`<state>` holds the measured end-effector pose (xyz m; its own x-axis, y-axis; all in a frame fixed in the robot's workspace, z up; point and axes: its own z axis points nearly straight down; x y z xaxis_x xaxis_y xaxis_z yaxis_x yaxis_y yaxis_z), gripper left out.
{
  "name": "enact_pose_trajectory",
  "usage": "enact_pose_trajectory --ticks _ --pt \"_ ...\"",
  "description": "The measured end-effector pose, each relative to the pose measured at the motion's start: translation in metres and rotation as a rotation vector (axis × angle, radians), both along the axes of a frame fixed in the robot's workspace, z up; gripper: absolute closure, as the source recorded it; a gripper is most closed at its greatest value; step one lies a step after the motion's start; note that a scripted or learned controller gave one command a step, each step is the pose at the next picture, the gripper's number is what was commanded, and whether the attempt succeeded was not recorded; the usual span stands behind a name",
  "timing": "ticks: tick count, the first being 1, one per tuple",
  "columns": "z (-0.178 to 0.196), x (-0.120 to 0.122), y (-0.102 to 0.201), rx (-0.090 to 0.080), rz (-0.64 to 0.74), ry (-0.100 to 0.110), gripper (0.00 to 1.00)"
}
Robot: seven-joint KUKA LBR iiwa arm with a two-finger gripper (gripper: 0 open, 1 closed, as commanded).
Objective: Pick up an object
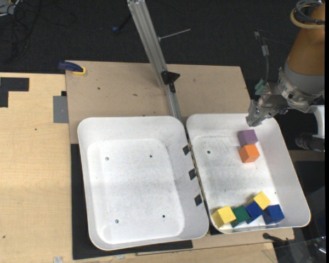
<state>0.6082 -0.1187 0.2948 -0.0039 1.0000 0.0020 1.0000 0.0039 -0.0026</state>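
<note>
Where the arm (304, 53) reaches in from the right, its gripper (256, 115) hangs over the far right corner of the right bin (296, 179), just above the rim. Whether the gripper is released or clenched I cannot tell; nothing can be seen in it.

Two white bins sit side by side on the bench (27, 163). The left bin (93, 141) shows a bare floor with a few small dark dots. The right bin carries seven blocks in two groups.

Near the far edge, just beside and in front of the gripper, lie two: one purple block (247, 136) and one orange block (249, 153), touching, the orange one nearer the front.

Along the front edge, toward the right front corner, five more sit bunched in a row, each touching the next: two yellow, one green and two blue. One yellow block (225, 216) is leftmost, then the green block (241, 215), then a blue block (253, 210), with the second yellow block (261, 200) just behind it and the second blue block (273, 213) at the right end. The two groups lie well apart, with bare bin floor between them.

A metal rail (152, 43) slants from the far side down to the gap between the bins.
</note>
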Motion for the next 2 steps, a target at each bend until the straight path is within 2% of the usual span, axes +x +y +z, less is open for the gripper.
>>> enact_pose_trajectory --ticks 2 --pt "-0.04 -0.022 0.105 0.0 0.0 0.003 1.0"
